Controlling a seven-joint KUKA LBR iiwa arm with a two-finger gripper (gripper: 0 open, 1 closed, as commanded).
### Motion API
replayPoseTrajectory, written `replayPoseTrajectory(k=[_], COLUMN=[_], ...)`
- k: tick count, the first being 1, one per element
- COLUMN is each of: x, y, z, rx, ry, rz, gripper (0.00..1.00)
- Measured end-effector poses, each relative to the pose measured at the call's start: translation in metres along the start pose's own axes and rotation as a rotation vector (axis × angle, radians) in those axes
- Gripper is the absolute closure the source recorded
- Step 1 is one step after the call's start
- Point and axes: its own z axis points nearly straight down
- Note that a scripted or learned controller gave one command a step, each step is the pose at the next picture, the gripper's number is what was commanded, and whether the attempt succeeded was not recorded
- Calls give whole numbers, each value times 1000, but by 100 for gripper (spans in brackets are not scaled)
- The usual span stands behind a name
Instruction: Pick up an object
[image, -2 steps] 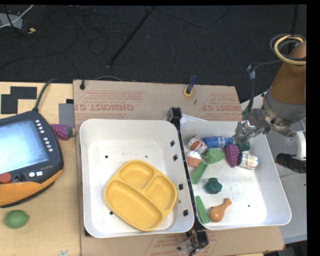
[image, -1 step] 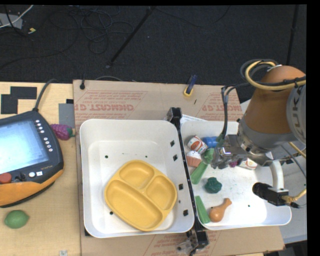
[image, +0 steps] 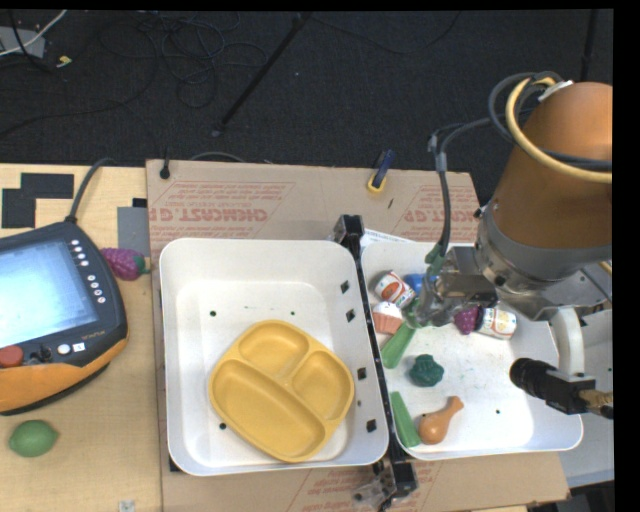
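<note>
Dark cabled floor behind cardboard-topped bench (image: 300, 205); two white bins (image: 190, 300); end effector (image: 432, 305) state unclear

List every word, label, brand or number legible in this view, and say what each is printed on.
Red print on the cardboard sheet behind the bins: upside down and blurred, not readable with confidence.
Red print on the cardboard at the front edge: too blurred to read.
Labels on the small can and the jar in the right bin: too small to read.
Handheld pendant screen and buttons: no legible text.
</note>
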Motion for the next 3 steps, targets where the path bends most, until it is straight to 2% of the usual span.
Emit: replayPoseTrajectory(k=[1,2,3], x=[-93,-32,-35], y=[39,-5,-5], z=[121,24,20], rx=[19,2,13], ry=[-6,0,-3], rz=[17,2,5], gripper=[100,100,100])
